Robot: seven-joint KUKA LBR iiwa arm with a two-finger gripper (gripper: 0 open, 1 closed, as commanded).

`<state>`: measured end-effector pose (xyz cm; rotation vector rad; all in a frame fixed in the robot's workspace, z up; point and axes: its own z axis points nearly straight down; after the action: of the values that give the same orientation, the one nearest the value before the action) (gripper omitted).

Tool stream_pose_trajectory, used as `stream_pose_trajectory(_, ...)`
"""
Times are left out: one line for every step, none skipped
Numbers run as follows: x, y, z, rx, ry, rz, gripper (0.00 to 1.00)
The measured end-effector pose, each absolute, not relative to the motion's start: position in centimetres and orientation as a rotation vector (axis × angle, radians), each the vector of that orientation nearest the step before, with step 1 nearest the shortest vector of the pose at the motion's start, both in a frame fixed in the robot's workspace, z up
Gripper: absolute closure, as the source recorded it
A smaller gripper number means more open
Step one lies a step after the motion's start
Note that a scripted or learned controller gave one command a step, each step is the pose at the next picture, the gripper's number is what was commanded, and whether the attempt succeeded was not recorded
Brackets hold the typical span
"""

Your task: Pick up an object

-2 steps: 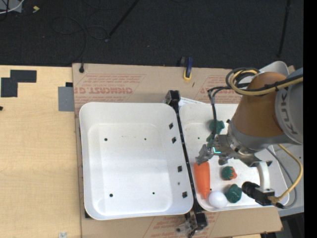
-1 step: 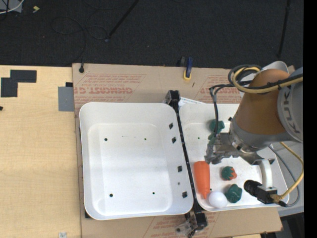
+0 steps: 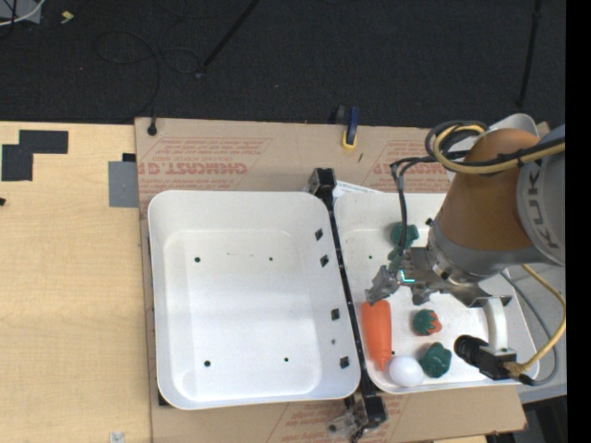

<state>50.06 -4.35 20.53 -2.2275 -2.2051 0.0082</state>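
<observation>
The left bin [image 3: 242,293] is seen on the table [image 3: 65,284] toward its left-middle. In the right bin [image 3: 369,212], an orange carrot-shaped piece [image 3: 377,332] lies along the divider, a white ball [image 3: 404,370] just beside its near end. The claw [image 3: 395,282] is held low over the carrot's far end; its state cannot be told. Green pieces [image 3: 434,359] are scattered toward the table's near right corner.

Arm [image 3: 531,201]: grey casing, bulky and rounded
Band [image 3: 489,197]: broad, orange, above the wrist
Cables [image 3: 452,141]: black and yellow, looped
Gripper [image 3: 395,282]: dark metal, small teal glow
</observation>
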Motion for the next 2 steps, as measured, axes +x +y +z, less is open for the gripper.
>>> stream_pose_trajectory(48.7, -9.5, 16.8, -2.224, -2.211, 0.010, 0.00)
stream_pose_trajectory(53.7, -15.3, 8.5, -2.227, -2.219, 0.001, 0.00)
